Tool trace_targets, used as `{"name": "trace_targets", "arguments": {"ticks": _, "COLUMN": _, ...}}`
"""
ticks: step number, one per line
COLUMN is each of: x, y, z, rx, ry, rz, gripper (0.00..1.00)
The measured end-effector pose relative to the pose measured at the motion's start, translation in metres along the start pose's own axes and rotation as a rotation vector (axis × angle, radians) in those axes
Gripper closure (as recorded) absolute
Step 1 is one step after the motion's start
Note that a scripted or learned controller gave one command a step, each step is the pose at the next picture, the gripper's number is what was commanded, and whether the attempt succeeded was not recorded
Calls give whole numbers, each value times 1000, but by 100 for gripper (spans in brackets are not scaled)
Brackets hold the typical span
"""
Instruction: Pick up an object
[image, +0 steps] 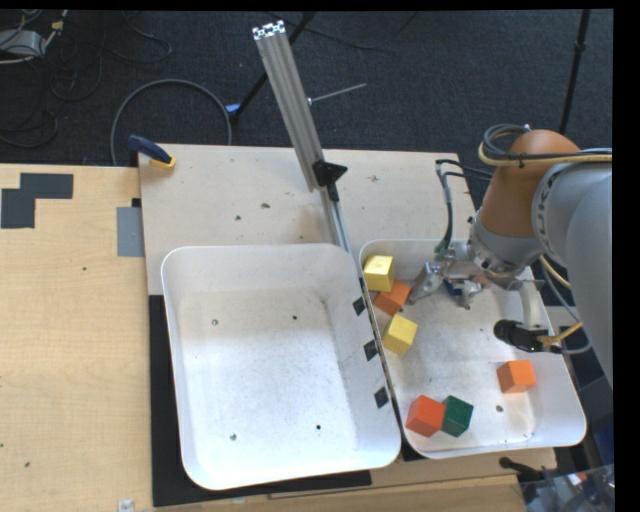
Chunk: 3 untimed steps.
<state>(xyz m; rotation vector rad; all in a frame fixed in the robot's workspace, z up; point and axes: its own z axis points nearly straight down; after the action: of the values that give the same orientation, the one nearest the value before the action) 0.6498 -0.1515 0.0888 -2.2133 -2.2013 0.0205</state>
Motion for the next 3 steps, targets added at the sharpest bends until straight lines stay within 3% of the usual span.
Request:
{"name": "trace_targets", "arguments": {"ticks": 1, "x": -6, "y": 1, "z": 0, "rx": 2, "ry": 4, "rz": -1, "gripper": 0}}
{"name": "trace_targets", "arguments": {"ticks": 2, "x": -18, "y": -22, "z": -16, "rx": -19, "ry": -5, "rz": -4, "gripper": 0}}
{"name": "trace_targets", "arguments": {"ticks": 3, "x": 0, "y": -23, "z": 0, "rx": -19, "ry": -4, "rz": -6, "gripper": 0}}
